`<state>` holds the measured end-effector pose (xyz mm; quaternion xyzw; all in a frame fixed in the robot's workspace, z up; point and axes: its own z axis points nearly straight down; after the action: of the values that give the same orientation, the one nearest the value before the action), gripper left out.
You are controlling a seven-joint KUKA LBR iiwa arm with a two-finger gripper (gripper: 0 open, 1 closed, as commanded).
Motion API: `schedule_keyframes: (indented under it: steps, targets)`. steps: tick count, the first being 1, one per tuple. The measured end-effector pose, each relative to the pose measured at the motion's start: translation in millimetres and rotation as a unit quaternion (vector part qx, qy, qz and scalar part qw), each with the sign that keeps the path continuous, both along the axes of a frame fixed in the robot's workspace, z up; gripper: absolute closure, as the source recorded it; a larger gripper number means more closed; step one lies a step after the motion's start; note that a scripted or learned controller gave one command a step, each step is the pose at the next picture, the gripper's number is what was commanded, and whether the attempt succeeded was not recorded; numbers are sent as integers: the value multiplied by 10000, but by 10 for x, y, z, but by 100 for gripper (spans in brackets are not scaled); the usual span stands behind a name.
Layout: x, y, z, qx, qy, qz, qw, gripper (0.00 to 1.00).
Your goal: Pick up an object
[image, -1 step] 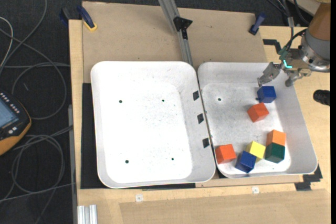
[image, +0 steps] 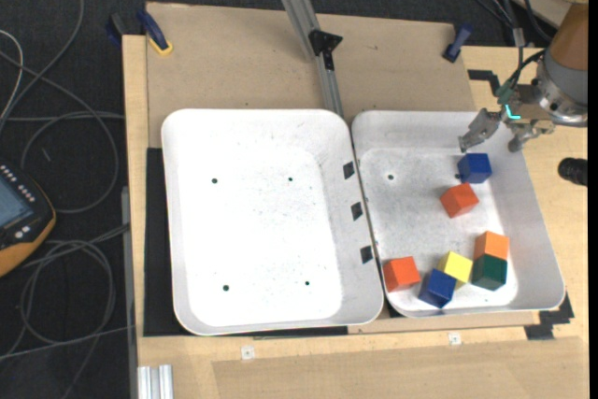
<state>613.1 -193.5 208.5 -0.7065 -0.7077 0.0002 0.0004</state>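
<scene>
My gripper (image: pixel 497 135) hangs over the far right part of the right bin (image: pixel 411 135), fingers spread apart and open with nothing between them. Just below it lies a blue cube (image: pixel 476 167), and a red-orange cube (image: pixel 459 199) sits a little nearer the front. Along the bin's front edge are an orange cube (image: pixel 402 272), a second blue cube (image: pixel 436 287), a yellow cube (image: pixel 457 266), a dark green cube (image: pixel 489 272) and another orange cube (image: pixel 491 245).
The left bin (image: pixel 252 210) lies beside the right one, with black clips (image: pixel 355 210) along the shared rim. A slanted metal pole (image: pixel 299 5) rises from the back of the bench. Cables lie on the floor at left.
</scene>
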Motion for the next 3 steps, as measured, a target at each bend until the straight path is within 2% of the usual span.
schedule_keyframes:
  steps: [1, 2, 3]
  targets:
    - [-59, -66, -585, 8, 28, -10, 10000, 0]
    - [-16, -80, -904, -25, -71, -9, 10000, 0]
    - [-7, -84, -800, -36, -87, -6, 10000, 100]
